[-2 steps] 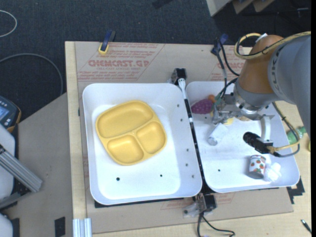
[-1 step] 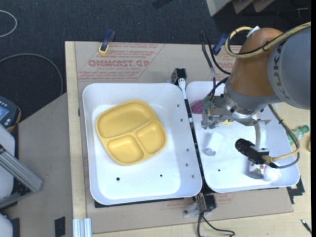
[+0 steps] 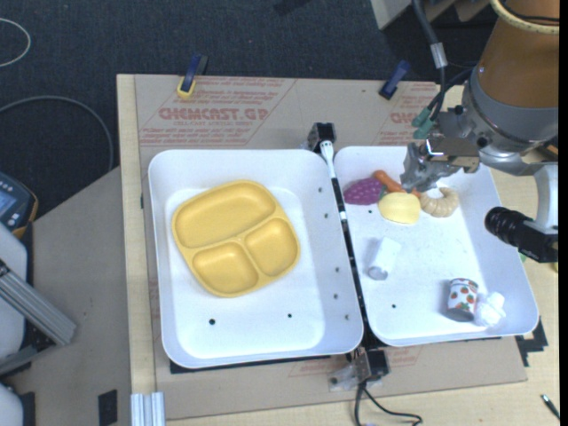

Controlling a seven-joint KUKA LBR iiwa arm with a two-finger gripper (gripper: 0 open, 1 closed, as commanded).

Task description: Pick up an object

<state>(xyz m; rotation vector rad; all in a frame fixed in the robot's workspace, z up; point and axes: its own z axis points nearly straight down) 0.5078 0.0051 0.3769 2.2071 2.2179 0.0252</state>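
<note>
My gripper (image 3: pixel 420 177) hangs low over the far part of the right bin (image 3: pixel 417 318), just above a cluster of toy food. The cluster holds a yellow lemon-like piece (image 3: pixel 400 208), a purple grape bunch (image 3: pixel 361 191), an orange carrot (image 3: pixel 388 182) and a tan ring-shaped pastry (image 3: pixel 439 203). The fingertips sit between the carrot and the pastry, right over the yellow piece. Nothing shows between them. A small clear cup (image 3: pixel 383 257) lies on its side mid-bin. A patterned mug (image 3: pixel 461 299) and a white crumpled item (image 3: pixel 492 307) rest at the near right.
The left bin (image 3: pixel 177 327) holds a yellow divided plate (image 3: pixel 234 236). A black divider strip (image 3: pixel 344 238) runs between the bins. A black cylinder (image 3: pixel 513 227) juts over the right bin's right rim. Clamps sit on the board's far edge.
</note>
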